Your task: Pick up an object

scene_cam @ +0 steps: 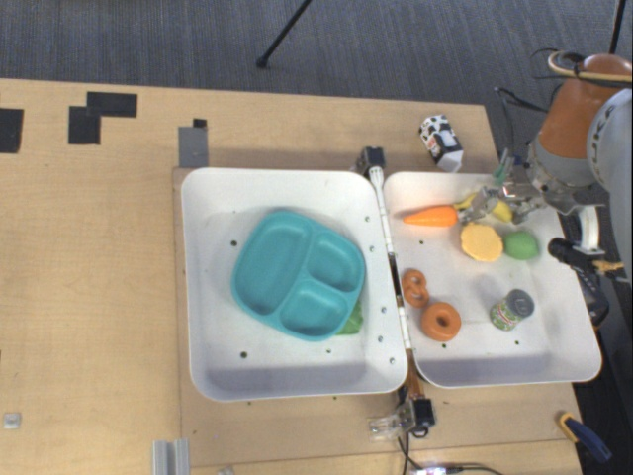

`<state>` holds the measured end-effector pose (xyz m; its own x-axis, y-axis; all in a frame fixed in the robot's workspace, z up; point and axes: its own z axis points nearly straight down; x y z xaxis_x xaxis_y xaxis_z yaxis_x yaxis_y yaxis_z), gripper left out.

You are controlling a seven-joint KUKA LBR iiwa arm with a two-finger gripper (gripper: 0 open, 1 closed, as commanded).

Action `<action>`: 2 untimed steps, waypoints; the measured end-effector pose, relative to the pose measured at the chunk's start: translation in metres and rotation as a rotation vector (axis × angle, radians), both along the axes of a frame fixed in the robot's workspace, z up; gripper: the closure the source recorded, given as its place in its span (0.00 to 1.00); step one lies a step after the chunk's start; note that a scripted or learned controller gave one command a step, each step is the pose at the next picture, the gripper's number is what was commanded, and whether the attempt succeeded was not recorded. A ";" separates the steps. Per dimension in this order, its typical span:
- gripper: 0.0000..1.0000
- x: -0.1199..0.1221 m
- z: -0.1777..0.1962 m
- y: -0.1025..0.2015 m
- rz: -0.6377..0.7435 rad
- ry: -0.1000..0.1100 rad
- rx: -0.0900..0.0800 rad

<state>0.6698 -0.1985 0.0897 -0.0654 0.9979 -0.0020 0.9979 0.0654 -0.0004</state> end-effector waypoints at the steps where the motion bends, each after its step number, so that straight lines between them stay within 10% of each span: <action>1: 0.00 0.000 0.000 0.000 0.000 0.000 0.000; 2: 0.00 0.000 0.000 0.000 0.000 0.000 0.000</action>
